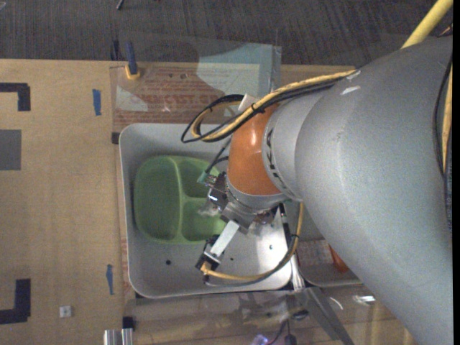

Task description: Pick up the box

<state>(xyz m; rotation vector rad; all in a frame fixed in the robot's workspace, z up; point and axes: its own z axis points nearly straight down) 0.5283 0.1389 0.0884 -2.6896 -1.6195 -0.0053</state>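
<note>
From my feed, the grey robot arm point(374, 157) fills the right side, and its orange band point(248, 164) sits over the middle of the shallow white plastic bin point(123, 192) on the left. The gripper point(214, 197) is down inside that bin, at the right edge of a pale green moulded plastic tray point(162, 200). The wrist covers it from above, so I cannot tell whether it is wide or narrow, or whether it has anything in it. The green tray lies in the left half of the bin, with one long compartment on its left and smaller ones on its right, next to the gripper. The bin floor near the tray is bare white with a few small dark dots point(167, 262). The near rim of the second white bin point(327, 283) shows to the right, below the arm. In it an orange-red thing point(338, 261) shows just at the arm's edge. I cannot tell whether that is the box, because most of it is hidden. The bins stand on a tan board bench point(57, 192) marked with strips of blue tape point(97, 101) and black corner marks point(18, 95). A clear plastic sheet point(208, 70) lies on the far side of the left bin.
</note>
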